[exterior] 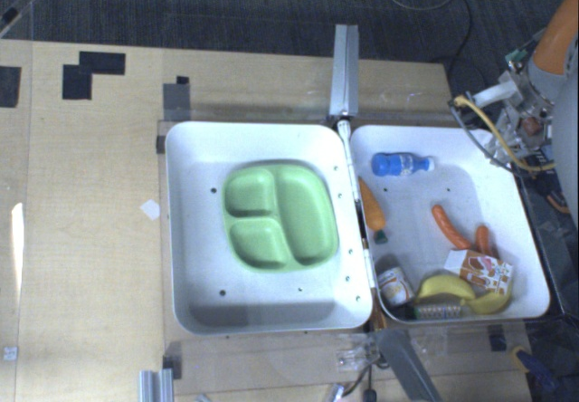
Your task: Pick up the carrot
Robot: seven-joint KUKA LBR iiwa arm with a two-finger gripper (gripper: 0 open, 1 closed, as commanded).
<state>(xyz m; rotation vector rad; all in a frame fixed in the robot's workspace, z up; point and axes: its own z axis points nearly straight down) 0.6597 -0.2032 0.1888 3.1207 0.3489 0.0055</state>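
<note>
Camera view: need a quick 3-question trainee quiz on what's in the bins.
1. True or false: the carrot lies along the left wall of the right bin.
2. Which thing sits in the left bin? A) banana B) green divided plate C) snack box
3. Fill in: the bottle at the right bin's far end is ____ in colour.
Key: 1 true; 2 B; 3 blue.

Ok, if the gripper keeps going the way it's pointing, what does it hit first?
Probably the gripper meets the right bin's bare top-right corner, not the carrot; depth is unclear.
</note>
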